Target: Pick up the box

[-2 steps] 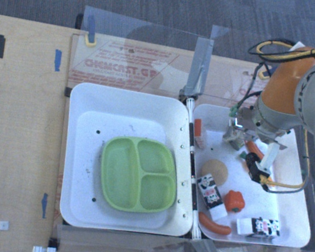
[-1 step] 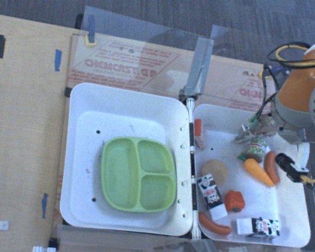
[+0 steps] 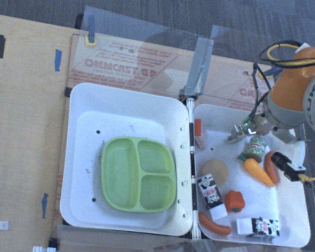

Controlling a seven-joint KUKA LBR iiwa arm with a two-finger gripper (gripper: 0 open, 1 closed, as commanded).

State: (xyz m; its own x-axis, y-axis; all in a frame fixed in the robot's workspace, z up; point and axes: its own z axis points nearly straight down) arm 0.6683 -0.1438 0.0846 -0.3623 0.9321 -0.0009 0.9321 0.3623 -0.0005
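Observation:
Two cow-patterned boxes lie in the right bin (image 3: 297,235). One box (image 3: 211,192) is near the bin's left wall, and the other box (image 3: 260,227) is at the front right. A small red and white box (image 3: 198,133) rests against the divider at the bin's back left. My gripper (image 3: 246,131) hangs over the back of the right bin, just left of a green-labelled can (image 3: 255,148). It is well away from all of the boxes, and I see nothing held in it.
Around the boxes lie a potato (image 3: 215,169), a red pepper (image 3: 234,200), a carrot (image 3: 258,172) and two sausages (image 3: 214,224) (image 3: 272,164). A green divided plate (image 3: 138,174) sits in the left bin (image 3: 77,139). The arm (image 3: 308,82) covers the right bin's back right corner.

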